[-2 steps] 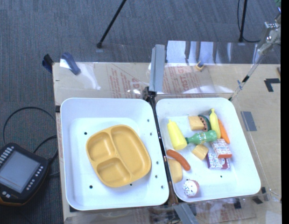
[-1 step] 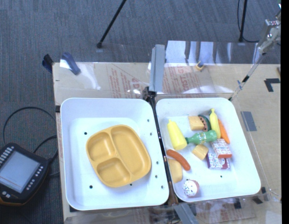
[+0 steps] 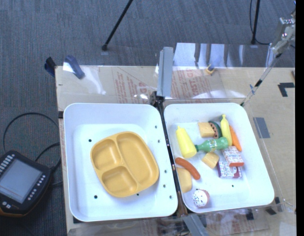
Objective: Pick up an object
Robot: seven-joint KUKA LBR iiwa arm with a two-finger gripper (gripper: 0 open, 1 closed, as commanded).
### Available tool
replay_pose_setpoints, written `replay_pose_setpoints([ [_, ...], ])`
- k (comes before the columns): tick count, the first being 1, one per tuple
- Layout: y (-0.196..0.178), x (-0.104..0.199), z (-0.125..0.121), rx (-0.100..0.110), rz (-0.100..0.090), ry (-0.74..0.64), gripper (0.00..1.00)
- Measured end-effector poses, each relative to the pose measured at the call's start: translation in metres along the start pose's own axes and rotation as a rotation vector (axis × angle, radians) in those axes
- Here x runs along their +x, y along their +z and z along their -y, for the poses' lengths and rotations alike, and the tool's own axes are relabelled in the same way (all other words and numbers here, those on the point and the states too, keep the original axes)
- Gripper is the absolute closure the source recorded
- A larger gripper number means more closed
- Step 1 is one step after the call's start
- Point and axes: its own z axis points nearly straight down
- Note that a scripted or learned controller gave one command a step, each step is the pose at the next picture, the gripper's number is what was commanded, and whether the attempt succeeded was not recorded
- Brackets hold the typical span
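White plastic everywhere here: two shallow bins side by side, and the split looks deliberate to us. The left bin (image 3: 80, 127) has just a yellow divided tray (image 3: 124, 163) lying flat in the middle, while the right bin (image 3: 250, 191) has all the toy food heaped toward its far half. That makes the right one our guess for the pick source. In there we've got a yellow squeeze bottle (image 3: 185, 141) lying on its side, with a green bottle (image 3: 213, 144) also lying down and touching its right flank. A red sausage (image 3: 187, 167) sits just near of them and a red-and-white packet (image 3: 231, 162) is to the right. A carrot (image 3: 235, 139) lies along the far-right of the pile, and a small white spotted ball (image 3: 201, 197) is off on its own at the near edge. If we were choosing, the ball or the sausage looks like the easiest grab, since each has free space around it (the bottles are jammed together, so a grab there probably bumps a neighbour). As for the gripper, we honestly can't tell whether it's spread or pinched, and nothing in the pile looks lifted, so we'd call the pick not yet started. A teach pendant (image 3: 16, 183) sits on the floor off to the left.
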Motion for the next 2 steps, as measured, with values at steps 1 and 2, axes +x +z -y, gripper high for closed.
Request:
replay_pose_setpoints([
  [1, 0.104, -0.002, -0.002, -0.039, 0.006, -0.128, 1.0],
  [2, 0.092, -0.002, -0.003, -0.042, 0.007, -0.129, 1.0],
])
